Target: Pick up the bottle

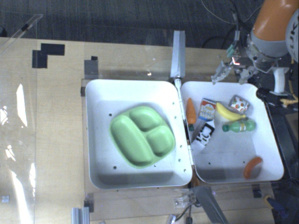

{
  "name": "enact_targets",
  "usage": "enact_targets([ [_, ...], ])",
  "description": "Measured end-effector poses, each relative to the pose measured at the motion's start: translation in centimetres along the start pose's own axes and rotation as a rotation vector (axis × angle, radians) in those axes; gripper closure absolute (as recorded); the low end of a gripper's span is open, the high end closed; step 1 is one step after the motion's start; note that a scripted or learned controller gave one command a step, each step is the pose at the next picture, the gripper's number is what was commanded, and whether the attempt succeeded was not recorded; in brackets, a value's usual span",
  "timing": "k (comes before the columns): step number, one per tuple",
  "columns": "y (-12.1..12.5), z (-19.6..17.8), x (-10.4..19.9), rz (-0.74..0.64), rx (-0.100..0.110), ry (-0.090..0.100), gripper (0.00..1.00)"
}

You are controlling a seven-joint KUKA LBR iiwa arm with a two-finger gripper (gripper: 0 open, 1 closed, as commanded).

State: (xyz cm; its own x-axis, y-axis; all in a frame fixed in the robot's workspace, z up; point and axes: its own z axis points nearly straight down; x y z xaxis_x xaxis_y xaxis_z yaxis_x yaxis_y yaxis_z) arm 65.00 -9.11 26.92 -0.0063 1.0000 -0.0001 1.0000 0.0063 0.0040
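Observation:
The green bottle [239, 126] lies on its side in the right bin [271, 171], near that bin's right wall, cap pointing left. My gripper [231, 75] hangs above the bin's far rim, well behind the bottle and apart from it. Its two fingers are spread open with nothing between them. The orange-banded wrist sits at the top right corner.
A banana [229, 112] lies just behind the bottle, touching or nearly so. A small printed box [238, 105], a carton [207, 109], a carrot [191, 111], a black-and-white packet [204, 133] and an orange-red sausage [252, 167] share that bin. The left bin [98, 171] holds a green divided plate [142, 135].

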Motion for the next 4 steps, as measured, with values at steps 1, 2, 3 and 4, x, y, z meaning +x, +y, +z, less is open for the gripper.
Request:
enact_targets([
  [1,-3.1,-8.3,-2.9,0.088,-0.003,-0.002,0.0],
  [2,-2.2,-16.8,-7.6,-0.279,-0.005,-0.003,0.0],
  [3,0.2,-11.0,3.9,-0.139,-0.001,0.0,0.0],
  [4,2.0,1.7,-1.3,-0.101,0.0,-0.001,0.0],
])
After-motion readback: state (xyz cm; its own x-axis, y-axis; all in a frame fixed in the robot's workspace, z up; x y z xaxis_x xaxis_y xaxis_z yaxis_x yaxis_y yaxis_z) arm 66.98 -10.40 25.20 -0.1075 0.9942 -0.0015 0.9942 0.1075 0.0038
